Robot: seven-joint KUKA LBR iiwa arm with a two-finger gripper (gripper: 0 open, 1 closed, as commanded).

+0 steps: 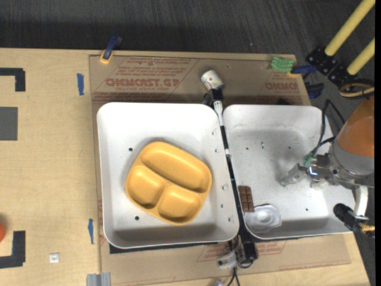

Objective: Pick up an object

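Observation:
A yellow three-part plate (168, 181) lies in the left bin (113, 136), slightly tilted. In the right bin (268, 124), a small clear plastic cup (262, 216) rests at the front left corner, and a brown chocolate-like bar (245, 198) lies against the left wall just behind it. My gripper (293, 175) hangs low over the right bin's middle right, reaching in from the right under the orange band (362, 137). It is well apart from the cup and the bar. Nothing shows in its grasp.
The two bins meet along a dark divider (227, 159) with a white knob (209, 78) at its far end. Cardboard (149, 79) lies under the bins. Yellow poles (354, 18) and black cables stand at the back right.

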